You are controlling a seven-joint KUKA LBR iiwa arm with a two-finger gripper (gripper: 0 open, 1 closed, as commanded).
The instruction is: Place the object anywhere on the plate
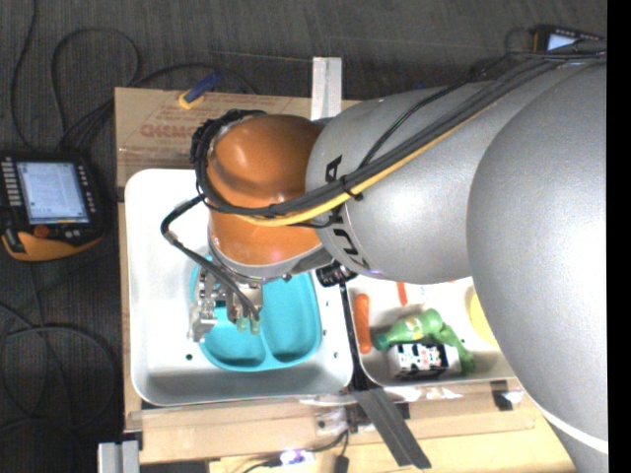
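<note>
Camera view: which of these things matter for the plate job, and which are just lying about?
For the job:
- turquoise plate in the left bin
- tool over the plate's left part

Lying about:
- green toy in the right bin
- orange stick at that bin's left wall
- black-and-white item beside the green toy
- handheld pendant on the floor, left

place: robot lab | cues: teach pendant [47, 197] on carpet, loose cables [59, 77], white bins [148, 363]

Partial "KUKA" lettering on the arm [340, 200]
</note>
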